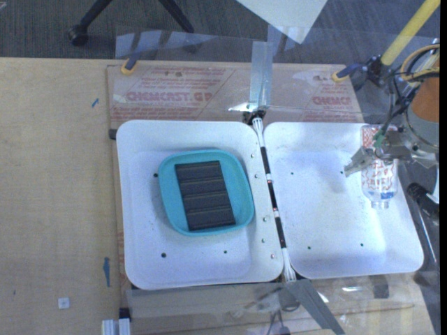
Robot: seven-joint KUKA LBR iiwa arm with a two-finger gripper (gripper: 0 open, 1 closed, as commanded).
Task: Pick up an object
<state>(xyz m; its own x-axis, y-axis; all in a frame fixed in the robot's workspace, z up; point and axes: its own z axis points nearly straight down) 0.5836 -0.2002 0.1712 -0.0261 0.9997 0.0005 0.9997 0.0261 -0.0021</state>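
Note:
A clear plastic bottle (379, 183) with a red and white label lies at the right side of the right bin (328, 208). My gripper (381, 163) hangs directly over the bottle's upper half and is open. Its left finger (356, 162) splays out to the left, with its tip apart from the bottle. The gripper body covers the bottle's top part. The grey arm with its orange band (427, 107) comes in from the right edge.
The left bin (140, 250) holds a teal dish (167, 187) with a dark ridged block (204, 195) on it. A ridge with cables (271, 194) divides the two bins. Yellow and black cables (412, 54) hang at the upper right.

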